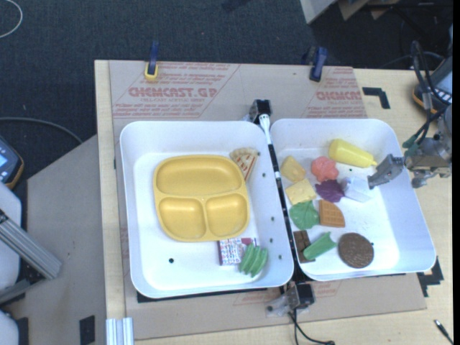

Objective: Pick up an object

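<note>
Toys are lying in the right-hand white bin [413, 221], all to the tool's left: a yellow plastic corn-shaped piece [351, 152] nearest, then a pink lumpy piece [324, 168], a purple piece [330, 190], an orange waffle square [331, 213] and a round brown cookie [356, 250] nearer the front rim. The grey tool [387, 168] is hanging over that bin's right part, gripping nothing visible; whether it is spread I cannot tell. Farther left, the other white bin [136, 192] is carrying a yellow divided plastic plate [200, 196]. Both are sitting on the wooden surface [115, 92].
</note>
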Controlling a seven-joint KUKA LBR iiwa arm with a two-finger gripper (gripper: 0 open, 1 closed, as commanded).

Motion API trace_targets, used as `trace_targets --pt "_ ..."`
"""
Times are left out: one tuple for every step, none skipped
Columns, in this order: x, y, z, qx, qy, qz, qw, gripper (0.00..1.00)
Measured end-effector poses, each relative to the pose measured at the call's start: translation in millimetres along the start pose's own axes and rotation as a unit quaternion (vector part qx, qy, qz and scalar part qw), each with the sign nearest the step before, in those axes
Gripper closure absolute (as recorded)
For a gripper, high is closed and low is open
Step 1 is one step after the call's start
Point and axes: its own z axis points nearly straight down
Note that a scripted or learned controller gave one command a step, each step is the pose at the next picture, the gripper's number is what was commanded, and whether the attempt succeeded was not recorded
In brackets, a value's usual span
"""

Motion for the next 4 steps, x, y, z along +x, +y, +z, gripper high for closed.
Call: trace_targets --pt "0 2 -5 -0.005 -0.001 -0.001 1.0000 0.00" --pt "-9 0 53 -0.001 0.000 -0.001 1.0000 0.00" --pt "-15 1 114 -0.001 0.000 -0.001 1.0000 0.00" --pt "-24 -4 166 -0.005 -0.001 0.000 1.0000 0.00"
